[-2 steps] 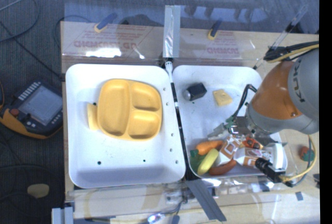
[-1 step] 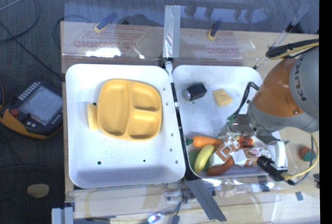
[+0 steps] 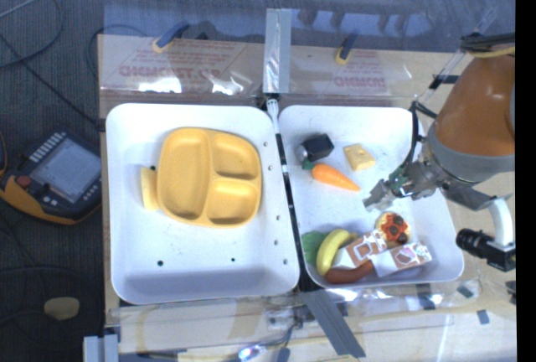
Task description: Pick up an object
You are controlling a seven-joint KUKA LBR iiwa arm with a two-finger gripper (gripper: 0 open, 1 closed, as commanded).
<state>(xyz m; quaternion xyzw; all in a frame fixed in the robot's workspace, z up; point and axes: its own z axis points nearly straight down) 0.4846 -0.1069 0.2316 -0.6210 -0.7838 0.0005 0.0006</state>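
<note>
On the desk, the left bin (image 3: 126,268) carries a yellow divided plate (image 3: 208,176), out of the way. The right bin (image 3: 394,119) offers the pickings: a black object (image 3: 316,146), carrot (image 3: 335,177), cheese wedge (image 3: 359,157), and banana (image 3: 332,249) (crowded against packets at the near wall). The gripper (image 3: 381,193) hovers over bare floor beside the carrot, holding nothing; whether it is open, I cannot tell.
</note>
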